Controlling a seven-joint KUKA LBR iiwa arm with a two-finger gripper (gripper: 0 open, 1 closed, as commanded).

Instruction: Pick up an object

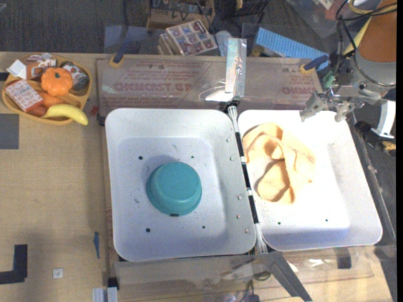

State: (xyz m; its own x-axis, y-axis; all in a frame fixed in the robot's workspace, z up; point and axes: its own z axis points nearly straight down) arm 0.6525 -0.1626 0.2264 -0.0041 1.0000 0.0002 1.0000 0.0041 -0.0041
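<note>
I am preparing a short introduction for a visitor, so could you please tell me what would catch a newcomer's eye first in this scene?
The teal bowl, lying upside down in the middle of the left bin, stands out most. Next comes the crumpled yellow-orange cloth in the left half of the right bin, with the gripper hanging above that bin's far edge. A dish of toy food sits at the bench's far left corner.

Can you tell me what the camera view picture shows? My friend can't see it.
A robot gripper hovers above the far corner of the right bin, which holds a floppy yellow-orange cloth. The left bin holds an upside-down teal bowl.
</note>
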